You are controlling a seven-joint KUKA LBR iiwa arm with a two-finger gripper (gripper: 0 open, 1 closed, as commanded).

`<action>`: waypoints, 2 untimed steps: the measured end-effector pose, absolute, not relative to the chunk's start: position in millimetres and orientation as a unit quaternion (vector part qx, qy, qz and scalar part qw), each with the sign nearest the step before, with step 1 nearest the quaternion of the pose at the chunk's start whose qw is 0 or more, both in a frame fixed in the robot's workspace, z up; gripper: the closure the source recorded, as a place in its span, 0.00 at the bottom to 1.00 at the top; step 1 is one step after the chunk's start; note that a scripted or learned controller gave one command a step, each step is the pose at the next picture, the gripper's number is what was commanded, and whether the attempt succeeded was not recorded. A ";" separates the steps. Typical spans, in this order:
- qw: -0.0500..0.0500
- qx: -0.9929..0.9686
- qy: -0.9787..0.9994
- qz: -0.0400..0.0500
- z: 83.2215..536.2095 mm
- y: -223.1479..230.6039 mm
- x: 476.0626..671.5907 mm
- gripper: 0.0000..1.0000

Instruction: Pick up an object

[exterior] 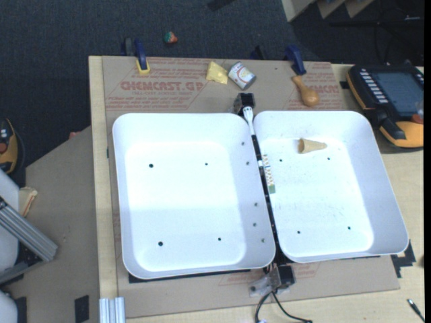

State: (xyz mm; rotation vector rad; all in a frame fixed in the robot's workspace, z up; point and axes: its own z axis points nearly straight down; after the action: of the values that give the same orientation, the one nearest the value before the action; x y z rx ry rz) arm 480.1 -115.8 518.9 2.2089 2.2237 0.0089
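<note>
Nothing is lifted yet, as far as I can judge: the one thing lying in a bin is a small tan cone, on its side on the floor of the right bin, near the far wall and well apart from the side walls. How the pincer stands, apart or together, I cannot tell. The whole pick looks still to do: come down, close, raise.

Room is generous. The cone has bare white floor on every side, so a descent from above should meet no rim. The left bin touches the right one along the middle seam, well clear of the cone. Beyond the far rims, on the brown board, sit a yellow scrap, a small pale box and a wooden knob, with blue clamps at the board's edge
</note>
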 end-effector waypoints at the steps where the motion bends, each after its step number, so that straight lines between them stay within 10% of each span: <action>1: -0.008 0.704 0.710 -0.005 343.9 -25.1 477.7 1.00; 2: 0.004 0.706 0.708 0.004 428.9 -1.7 480.2 1.00</action>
State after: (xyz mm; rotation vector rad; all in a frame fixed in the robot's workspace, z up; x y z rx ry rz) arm 480.2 -1.7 428.9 2.2125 2.2196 0.0126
